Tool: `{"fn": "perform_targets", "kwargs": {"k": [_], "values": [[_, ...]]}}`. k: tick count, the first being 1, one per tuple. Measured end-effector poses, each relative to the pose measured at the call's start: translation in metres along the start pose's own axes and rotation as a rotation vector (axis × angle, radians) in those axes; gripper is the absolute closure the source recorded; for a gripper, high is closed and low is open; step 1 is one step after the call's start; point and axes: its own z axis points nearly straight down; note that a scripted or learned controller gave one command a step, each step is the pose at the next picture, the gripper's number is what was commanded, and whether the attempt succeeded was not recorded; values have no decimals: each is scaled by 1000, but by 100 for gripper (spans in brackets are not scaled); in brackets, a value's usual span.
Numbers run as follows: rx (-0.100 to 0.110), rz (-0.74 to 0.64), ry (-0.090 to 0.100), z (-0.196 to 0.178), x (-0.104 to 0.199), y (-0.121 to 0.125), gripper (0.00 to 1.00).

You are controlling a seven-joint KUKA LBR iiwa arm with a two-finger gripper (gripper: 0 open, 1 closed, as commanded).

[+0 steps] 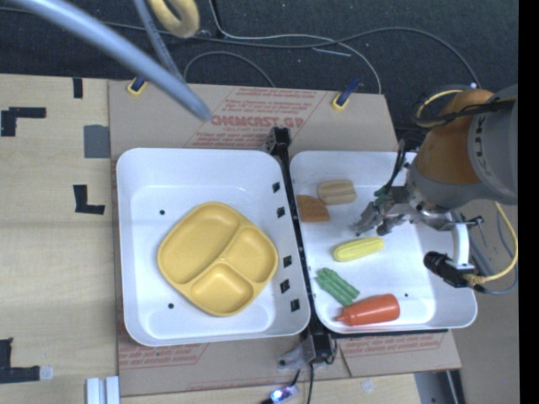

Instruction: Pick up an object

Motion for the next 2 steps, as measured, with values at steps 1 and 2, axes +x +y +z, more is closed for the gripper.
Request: {"fn": "perform_targets", "kwargs": {"k": [1,2], "values": [[4,2,3,-47,-5,9,100],[4,2,3,-109,-11,8,100]]}}
